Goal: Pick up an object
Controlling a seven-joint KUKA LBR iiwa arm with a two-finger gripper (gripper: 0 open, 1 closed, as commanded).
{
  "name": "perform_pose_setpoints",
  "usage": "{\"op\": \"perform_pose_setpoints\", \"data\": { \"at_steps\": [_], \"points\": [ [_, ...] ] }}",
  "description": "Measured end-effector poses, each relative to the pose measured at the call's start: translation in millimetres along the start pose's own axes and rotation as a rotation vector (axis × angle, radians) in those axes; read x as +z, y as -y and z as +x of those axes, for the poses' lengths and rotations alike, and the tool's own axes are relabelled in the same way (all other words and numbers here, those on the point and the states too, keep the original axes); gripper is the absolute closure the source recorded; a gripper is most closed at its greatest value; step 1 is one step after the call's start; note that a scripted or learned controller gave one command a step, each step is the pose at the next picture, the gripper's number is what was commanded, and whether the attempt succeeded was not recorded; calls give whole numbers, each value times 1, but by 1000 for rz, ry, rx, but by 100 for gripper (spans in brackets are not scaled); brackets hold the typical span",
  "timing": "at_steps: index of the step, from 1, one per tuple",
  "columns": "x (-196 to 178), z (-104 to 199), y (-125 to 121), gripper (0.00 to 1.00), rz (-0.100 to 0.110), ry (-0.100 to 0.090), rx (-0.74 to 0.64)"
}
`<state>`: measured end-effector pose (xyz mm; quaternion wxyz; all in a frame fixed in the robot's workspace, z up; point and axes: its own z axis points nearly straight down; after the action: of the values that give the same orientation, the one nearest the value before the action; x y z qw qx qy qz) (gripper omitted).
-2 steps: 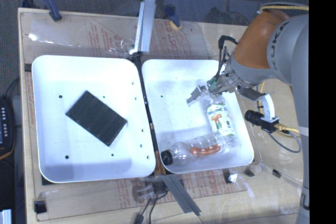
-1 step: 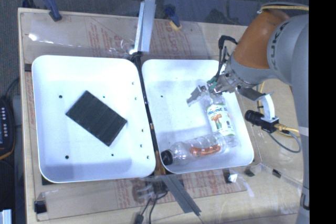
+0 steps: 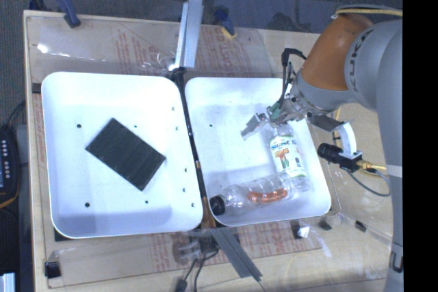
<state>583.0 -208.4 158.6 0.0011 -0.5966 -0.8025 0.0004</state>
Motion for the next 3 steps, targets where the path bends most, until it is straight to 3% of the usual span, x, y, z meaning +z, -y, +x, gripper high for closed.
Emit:
{"op": "perform_pose_setpoints", "data": {
  "at_steps": [2,3],
  "points": [
    [-6,1,5,0,2,-1,-21],
    [10,3,10,0,0,0,-37]
  ]
}}
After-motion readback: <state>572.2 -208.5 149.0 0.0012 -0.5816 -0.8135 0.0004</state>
